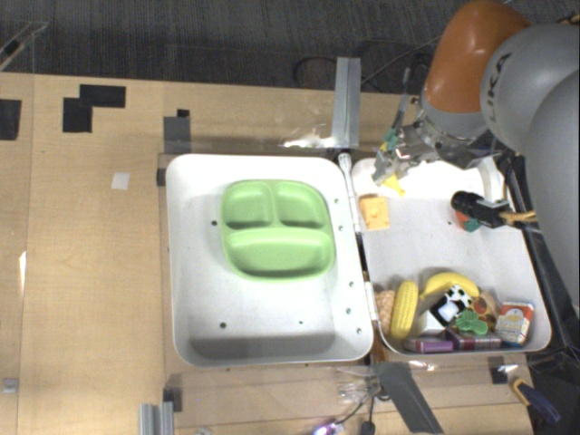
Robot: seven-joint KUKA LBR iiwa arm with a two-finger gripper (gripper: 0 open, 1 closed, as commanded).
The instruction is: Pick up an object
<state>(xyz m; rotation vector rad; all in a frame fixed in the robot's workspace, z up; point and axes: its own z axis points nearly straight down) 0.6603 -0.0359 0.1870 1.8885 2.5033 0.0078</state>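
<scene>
Hovering over a small yellow scrap [391, 187] at the upper left of the right white bin [507, 243].
Just below it, a flat orange cracker-like square [374, 212]; above, the two-finger gripper [395, 157], grasp state impossible to tell. Best done by descending straight, centring over the scrap, keeping clear of the bin wall. Lower in frame, a pile with a yellow corn cob [404, 307]; left, a green divided plate [275, 227].

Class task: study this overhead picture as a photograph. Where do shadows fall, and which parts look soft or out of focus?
Camera view: a grey shadow pools along the near inner wall of the left bin; the green divided plate is evenly lit and fairly sharp; the arm, close to the lens, looks soft and blurred; the heap of small toys is too small to resolve.
</scene>
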